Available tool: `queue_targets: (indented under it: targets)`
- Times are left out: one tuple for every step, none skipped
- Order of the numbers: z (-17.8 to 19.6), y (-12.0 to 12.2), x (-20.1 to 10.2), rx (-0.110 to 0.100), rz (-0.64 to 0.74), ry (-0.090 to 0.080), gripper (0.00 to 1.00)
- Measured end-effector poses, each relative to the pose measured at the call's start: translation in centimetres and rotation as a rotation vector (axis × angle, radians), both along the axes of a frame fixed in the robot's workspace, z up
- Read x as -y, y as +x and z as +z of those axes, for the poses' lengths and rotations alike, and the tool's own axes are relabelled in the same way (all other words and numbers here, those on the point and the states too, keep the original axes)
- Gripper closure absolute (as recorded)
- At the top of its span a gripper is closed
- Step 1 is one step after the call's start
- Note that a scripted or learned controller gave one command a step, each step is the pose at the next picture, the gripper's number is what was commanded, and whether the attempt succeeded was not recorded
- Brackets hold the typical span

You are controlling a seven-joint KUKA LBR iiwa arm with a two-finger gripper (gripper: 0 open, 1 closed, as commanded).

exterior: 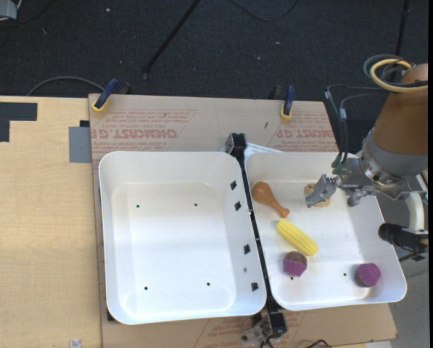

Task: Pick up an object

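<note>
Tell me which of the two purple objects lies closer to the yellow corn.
The purple object just below the corn, almost touching it. The other purple one sits apart, toward the bin's right corner.

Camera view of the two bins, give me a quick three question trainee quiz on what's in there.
1. True or false: the yellow corn cob lies in the left bin.
2. How many purple objects are in the right bin?
3. Which item lies nearest the gripper? A) drumstick-shaped brown piece B) corn cob C) small tan object

Key: 1 false, it is in the right bin. 2 two, one beside the corn, one near the front right corner. 3 C.
</note>
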State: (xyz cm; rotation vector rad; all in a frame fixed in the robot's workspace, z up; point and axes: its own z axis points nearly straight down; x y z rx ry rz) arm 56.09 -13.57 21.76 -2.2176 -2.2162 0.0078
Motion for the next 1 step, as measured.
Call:
queue_targets:
  targets:
    - [0.36, 0.14, -0.01, 0.007, 0.001, -0.001, 0.0]
